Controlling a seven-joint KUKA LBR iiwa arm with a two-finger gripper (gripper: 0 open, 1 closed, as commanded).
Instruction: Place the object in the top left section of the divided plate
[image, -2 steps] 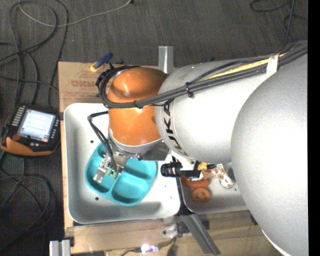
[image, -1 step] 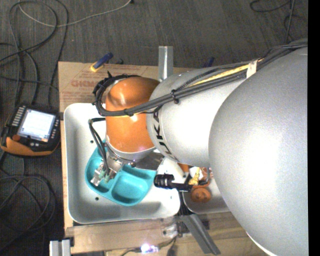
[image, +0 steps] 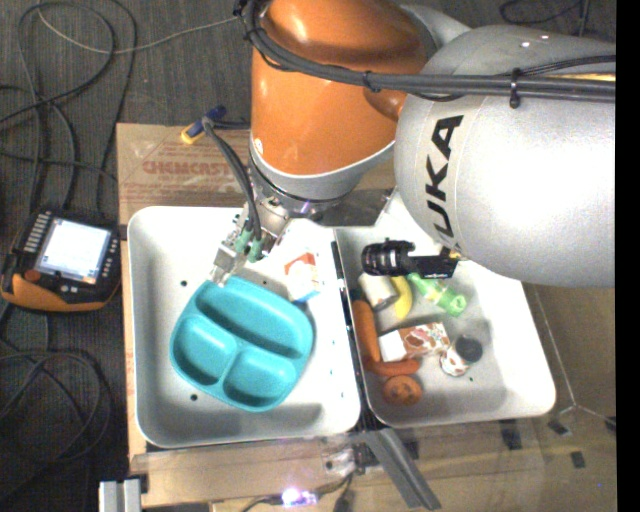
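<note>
Teal 3-section divided plate (image: 245, 345) in left bin (image: 150, 300), long axis upper-left to lower-right, big section on top. Gripper (image: 232, 258) at its upper-left corner, can't tell if spread or clamped.

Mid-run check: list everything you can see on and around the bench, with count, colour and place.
bins: 2, white, side by side
divided plate: 1, teal, left bin
small carton: 1, white and red, left bin, by the plate's upper right edge
sausage: 1, orange-brown, right bin, along its left wall
round pastry: 1, orange-brown, right bin, near edge
yellow piece: 1, right bin
green piece: 1, right bin
packet: 1, white and red, right bin
disc: 1, dark grey, right bin
pendant: 1, orange and black, left of the bins
arm: 1, grey, orange band
gripper: 1, at the plate's top left edge
</note>
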